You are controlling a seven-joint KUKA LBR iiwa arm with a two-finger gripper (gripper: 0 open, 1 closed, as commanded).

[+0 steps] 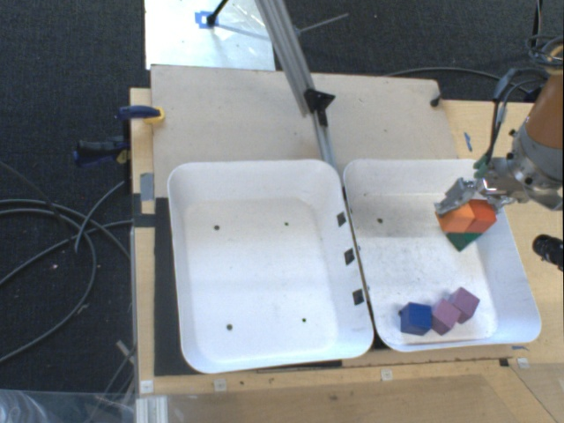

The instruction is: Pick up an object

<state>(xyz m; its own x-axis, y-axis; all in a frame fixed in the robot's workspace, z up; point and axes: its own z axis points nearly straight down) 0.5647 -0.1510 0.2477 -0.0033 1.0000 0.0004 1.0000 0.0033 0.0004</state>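
a: where's the gripper (473, 199)?

b: over the right bin (388, 236), near its far right side, coming in from the right edge.

a: is it carrying anything?

b: yes, its fingers are pinched on an orange and green block (467, 222), which sits tilted just under them, above the bin floor.

a: what else is in that bin?

b: a blue cube (416, 318) and two purple cubes (455, 309) clustered at the near edge. the left bin (256, 263) lies alongside.
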